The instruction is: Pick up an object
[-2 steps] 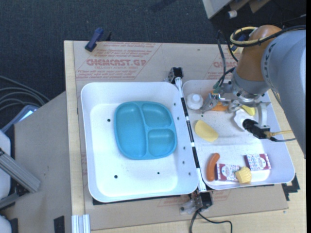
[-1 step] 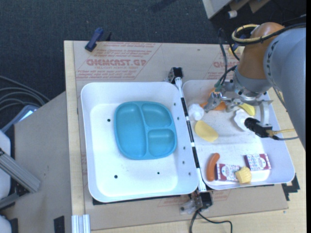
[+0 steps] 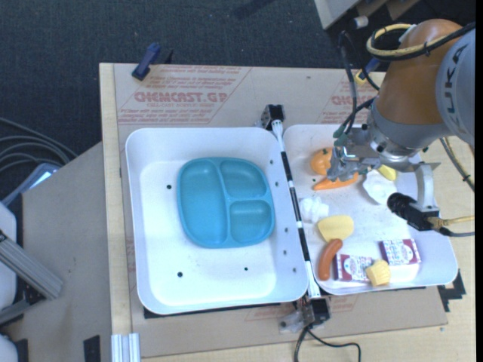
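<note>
One slim orange toy carrot (image 3: 337,182) is lying in the right-hand shallow white bin (image 3: 445,266), near its far left part; you are looking at its long axis running nearly left to right, its left end slightly nearer you. You cannot tell which end is the tip. The gripper (image 3: 347,159) is hanging right over the carrot's right part, and you cannot tell whether it is spread or pressed together, nor whether it is touching the carrot. A small round orange toy fruit (image 3: 322,161) is sitting just beside the carrot, on its far left. Nearer you, a yellow toy chunk (image 3: 335,227), a reddish sausage (image 3: 328,258), two small red-and-white cartons (image 3: 353,267) (image 3: 400,252) and a yellow corn piece (image 3: 378,273) are lying well apart from the carrot. In the left-hand white bin (image 3: 151,277) a blue divided plastic plate (image 3: 225,201) is resting.
</note>
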Tool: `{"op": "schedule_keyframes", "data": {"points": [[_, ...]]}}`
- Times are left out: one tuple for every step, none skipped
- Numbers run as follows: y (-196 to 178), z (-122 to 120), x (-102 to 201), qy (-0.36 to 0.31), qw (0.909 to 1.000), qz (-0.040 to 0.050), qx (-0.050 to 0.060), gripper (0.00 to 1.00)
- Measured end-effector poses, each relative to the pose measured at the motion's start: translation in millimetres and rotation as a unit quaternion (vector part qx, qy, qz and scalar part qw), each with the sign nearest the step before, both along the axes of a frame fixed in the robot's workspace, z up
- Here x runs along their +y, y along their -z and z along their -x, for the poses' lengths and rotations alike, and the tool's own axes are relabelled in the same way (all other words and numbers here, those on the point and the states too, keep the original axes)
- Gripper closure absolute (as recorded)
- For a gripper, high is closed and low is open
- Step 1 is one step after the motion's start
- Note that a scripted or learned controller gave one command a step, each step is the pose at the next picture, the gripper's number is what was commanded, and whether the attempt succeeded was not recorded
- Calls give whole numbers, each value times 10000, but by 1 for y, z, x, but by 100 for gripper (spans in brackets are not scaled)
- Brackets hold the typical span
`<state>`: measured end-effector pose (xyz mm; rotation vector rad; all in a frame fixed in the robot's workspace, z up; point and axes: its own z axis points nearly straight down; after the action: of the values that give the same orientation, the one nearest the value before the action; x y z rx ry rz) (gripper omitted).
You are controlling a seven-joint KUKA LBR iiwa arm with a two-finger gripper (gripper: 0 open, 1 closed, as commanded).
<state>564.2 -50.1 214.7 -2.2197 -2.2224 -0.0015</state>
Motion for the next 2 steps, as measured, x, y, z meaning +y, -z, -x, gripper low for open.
{"op": "schedule_keyframes", "data": {"points": [[1,1,0,3,10000,0,12,0],[119,-27,-47,2,10000,8,-22,0]]}}
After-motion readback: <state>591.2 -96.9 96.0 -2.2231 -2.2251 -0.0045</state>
